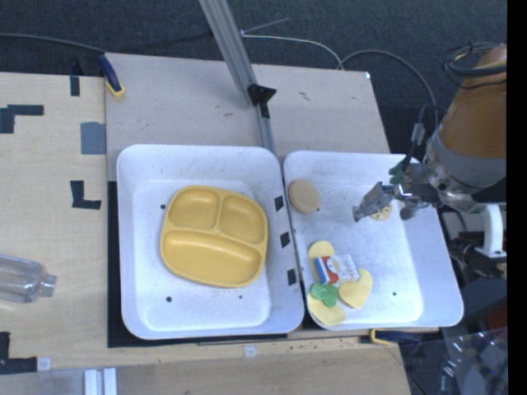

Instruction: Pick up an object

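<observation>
Nearest the lens, at the bottom of the right bin (428, 303), we see a small cluster of toys (336, 282): flat pale-yellow pieces, a card-like piece printed in red and blue, and a green lump at its lower left, all lying touching one another against the bin's front-left corner. Up and to the left of the cluster, a round tan disc (304, 196), matte and cookie-like, sits alone near the divider between the bins.

We see the hand (380, 206) over the middle of the right bin, reaching in from the right on the grey arm (469, 138) with its orange band. Something small and pale yellow shows at its tip; we cannot tell whether it is a gripped object or part of the fingers, nor whether the hand is released or clenched.

We judge the deciding relation thus: the toy cluster lies down and to the left of the hand, near; the tan disc lies to its left, at about the same level and well apart from the cluster. The cluster's long axis runs roughly upper-left to lower-right, and its pieces overlap, so a single clean grasp there looks harder than on the isolated disc.

In the left bin (132, 245) rests a yellow divided plate (216, 235), smooth moulded plastic with three compartments and rounded corners. Both bins are shallow, white and speckled. A clear plastic bottle (20, 276) lies on the table (49, 163) at far left.
</observation>
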You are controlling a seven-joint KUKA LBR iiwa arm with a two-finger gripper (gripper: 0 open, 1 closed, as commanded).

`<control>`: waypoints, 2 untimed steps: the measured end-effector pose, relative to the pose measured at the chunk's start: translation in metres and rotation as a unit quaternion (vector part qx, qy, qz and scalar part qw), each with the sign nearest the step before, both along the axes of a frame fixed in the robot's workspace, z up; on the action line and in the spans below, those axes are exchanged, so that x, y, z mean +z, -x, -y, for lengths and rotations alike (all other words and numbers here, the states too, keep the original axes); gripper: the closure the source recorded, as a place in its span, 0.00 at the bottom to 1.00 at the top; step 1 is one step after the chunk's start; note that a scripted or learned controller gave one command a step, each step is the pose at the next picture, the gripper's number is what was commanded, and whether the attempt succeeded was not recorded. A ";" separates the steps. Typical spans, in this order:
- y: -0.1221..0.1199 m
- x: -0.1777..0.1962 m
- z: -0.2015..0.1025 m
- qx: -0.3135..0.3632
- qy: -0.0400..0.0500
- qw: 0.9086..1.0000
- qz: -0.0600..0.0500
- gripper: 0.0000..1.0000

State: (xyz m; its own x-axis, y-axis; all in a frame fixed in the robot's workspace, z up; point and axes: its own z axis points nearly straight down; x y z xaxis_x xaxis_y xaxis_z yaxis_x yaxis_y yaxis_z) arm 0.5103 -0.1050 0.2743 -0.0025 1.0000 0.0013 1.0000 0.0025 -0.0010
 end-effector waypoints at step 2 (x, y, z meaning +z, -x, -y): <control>0.011 -0.127 0.090 -0.001 0.001 1.000 -0.001 0.00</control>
